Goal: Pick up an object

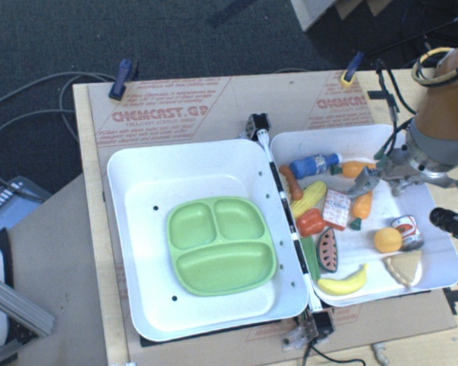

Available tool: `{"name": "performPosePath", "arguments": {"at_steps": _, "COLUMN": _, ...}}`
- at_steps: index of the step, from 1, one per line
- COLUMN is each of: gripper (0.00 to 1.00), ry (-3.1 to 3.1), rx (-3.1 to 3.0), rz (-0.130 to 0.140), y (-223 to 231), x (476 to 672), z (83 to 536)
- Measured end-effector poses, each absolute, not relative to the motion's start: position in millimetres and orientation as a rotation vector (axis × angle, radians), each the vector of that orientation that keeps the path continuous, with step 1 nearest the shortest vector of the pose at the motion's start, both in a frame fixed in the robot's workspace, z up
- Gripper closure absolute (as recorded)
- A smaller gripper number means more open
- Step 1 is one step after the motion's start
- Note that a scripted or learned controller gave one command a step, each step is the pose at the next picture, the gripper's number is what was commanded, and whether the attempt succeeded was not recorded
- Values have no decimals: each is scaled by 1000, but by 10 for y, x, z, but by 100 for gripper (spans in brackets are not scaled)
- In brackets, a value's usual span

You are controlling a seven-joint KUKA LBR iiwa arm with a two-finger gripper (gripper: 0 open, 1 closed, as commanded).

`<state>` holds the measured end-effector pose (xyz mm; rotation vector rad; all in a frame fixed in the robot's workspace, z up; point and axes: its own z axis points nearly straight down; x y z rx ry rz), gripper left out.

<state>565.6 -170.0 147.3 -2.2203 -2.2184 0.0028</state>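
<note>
**Grey gripper over the right bin: approach and inventory**

Grey metal two-finger gripper (368, 177) hovers low over the right shallow white plastic bin (449, 267), at its far end. Whether it is open or closed cannot be told. No object is seen between its parts.

Procedure (judgement): the nearest candidate is the orange plastic carrot (362, 205), just beside the gripper on the bin's near side. It lies against the white-and-red printed packet (336, 208); descend vertically, centred on the carrot, to avoid catching the packet. Isolated items, such as the round orange fruit (387, 240) nearer the bin's front, present less risk of a double grasp.

Count, relative to the right bin:
- Inside: one blue-capped plastic bottle (316, 165), one yellow corn cob (308, 196), one red pepper (310, 222), one watermelon slice (327, 250), one yellow banana (343, 283), one carrot, one packet, one orange fruit.
- To its left: one white bin holding one green three-compartment plastic tray (220, 244).
- Bins on the counter: two.
</note>
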Motion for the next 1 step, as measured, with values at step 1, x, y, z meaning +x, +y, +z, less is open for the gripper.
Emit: {"name": "performPosePath", "arguments": {"at_steps": 1, "gripper": 0, "ry": -2224, "rx": -2223, "rz": -5, "y": -1558, "x": 6010, "z": 881}}
